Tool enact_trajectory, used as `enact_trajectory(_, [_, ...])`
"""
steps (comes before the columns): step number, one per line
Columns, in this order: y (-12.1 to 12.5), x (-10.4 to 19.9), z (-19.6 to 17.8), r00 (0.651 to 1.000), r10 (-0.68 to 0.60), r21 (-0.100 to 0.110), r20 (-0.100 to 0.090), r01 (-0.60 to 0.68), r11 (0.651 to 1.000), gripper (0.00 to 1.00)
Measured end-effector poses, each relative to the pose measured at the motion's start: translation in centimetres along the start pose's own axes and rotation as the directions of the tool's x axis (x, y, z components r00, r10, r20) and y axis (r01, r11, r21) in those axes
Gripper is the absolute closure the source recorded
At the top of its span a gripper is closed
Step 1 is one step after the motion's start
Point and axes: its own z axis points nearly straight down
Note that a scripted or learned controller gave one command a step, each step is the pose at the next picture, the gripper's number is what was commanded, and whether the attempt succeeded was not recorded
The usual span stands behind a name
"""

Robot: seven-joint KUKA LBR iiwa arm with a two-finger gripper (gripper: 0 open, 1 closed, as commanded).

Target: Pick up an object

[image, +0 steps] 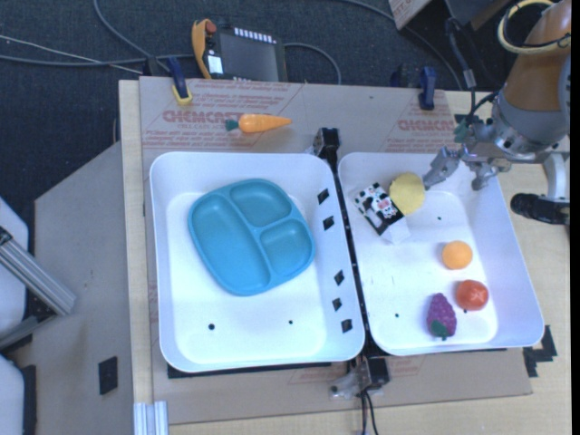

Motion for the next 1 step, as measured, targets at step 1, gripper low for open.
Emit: enact_trajectory(1, [0.33, 0.03, -0.89, 1.0, -0.003, -0.015, 0.003, 0.003, 1.0, 0.0])
